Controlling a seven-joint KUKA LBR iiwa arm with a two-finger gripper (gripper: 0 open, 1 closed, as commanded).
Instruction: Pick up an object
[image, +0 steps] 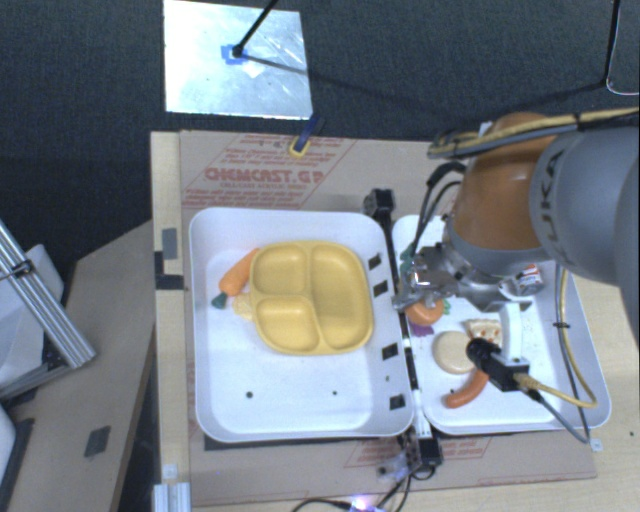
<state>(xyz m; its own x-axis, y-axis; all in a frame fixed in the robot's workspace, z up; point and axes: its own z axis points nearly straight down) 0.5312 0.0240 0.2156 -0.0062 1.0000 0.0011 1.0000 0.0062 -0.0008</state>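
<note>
Gripper (422, 290) low at right bin's (575, 395) left edge; finger state can't tell. Orange-purple toy (425, 312) directly beneath it, round cream disc (452, 352) and sausage (466, 390) just beyond. Yellow divided plate (305, 297) and carrot (237, 272) in left bin (290, 410).

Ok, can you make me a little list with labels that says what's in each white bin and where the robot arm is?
left bin: yellow divided plate, with a toy carrot against its left edge
right bin: toy sausage, round beige piece, small toast-like piece, orange piece partly under the arm
arm: reaches in from the right, over the right bin
gripper: low at the right bin's left side, above the orange piece; nothing seen held
</note>
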